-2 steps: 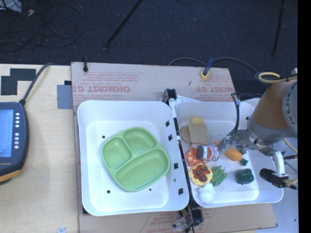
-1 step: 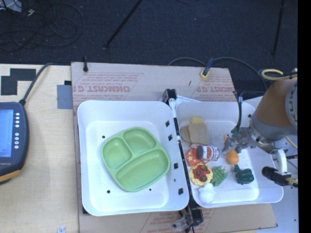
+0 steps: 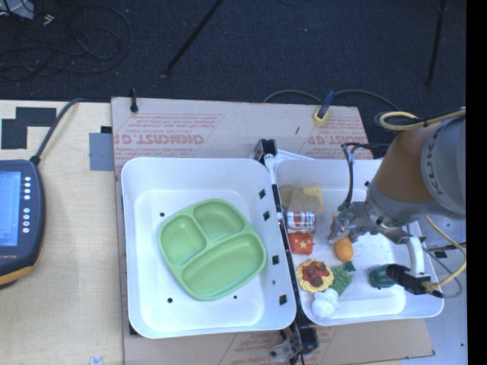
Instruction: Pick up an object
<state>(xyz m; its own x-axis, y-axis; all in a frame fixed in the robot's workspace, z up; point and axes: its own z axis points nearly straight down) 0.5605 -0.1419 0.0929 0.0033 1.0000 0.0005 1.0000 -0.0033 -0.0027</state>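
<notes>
Cardboard (image 3: 228,131) print reads reversed — "CHEMCAST"-like; end effector (image 3: 342,230) over orange ball (image 3: 344,250) — grip unclear.

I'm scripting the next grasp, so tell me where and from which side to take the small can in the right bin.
The can lies on its side against the divider wall, its long axis across the bin. Probably best from straight above, fingers closing across its round middle. A red item and a tan block crowd its flanks, so the fingers need care.
</notes>
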